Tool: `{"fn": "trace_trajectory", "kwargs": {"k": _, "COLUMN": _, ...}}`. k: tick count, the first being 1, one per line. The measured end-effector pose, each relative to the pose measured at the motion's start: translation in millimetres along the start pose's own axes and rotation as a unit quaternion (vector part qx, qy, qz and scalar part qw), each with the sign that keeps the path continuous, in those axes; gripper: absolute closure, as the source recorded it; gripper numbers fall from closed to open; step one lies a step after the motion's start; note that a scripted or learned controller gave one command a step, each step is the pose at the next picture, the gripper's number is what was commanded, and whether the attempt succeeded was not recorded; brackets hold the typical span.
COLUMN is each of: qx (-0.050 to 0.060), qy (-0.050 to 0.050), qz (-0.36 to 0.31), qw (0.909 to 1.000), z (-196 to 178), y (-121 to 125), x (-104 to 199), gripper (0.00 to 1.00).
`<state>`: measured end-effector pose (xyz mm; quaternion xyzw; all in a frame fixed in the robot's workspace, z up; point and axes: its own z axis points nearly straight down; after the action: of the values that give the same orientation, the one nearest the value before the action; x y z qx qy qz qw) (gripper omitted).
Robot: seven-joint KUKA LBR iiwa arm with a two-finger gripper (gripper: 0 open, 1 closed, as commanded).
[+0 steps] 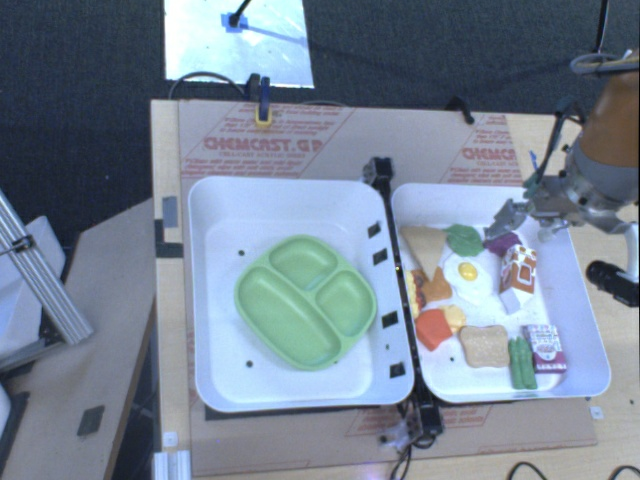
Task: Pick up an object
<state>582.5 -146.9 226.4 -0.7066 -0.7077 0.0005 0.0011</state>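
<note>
Gripper over right bin, jaws' state can't tell; purple toy just below — drop straight, centre on it, avoid milk carton alongside

A green divided plate is lying in the middle of the left white bin. A yellow-and-blue clamp is sitting at the tabletop's far edge, just below a pale sheet lying on the dark floor.

Gripper hovers above toy food in right bin.
</note>
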Motion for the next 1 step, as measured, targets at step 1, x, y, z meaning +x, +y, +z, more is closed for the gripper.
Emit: {"fn": "trace_trajectory", "kwargs": {"k": 1, "qx": 0.001, "qy": 0.000, "qz": 0.000, "qw": 1.0000, "z": 59.5, "y": 7.1, "x": 3.2, "gripper": 0.00}}
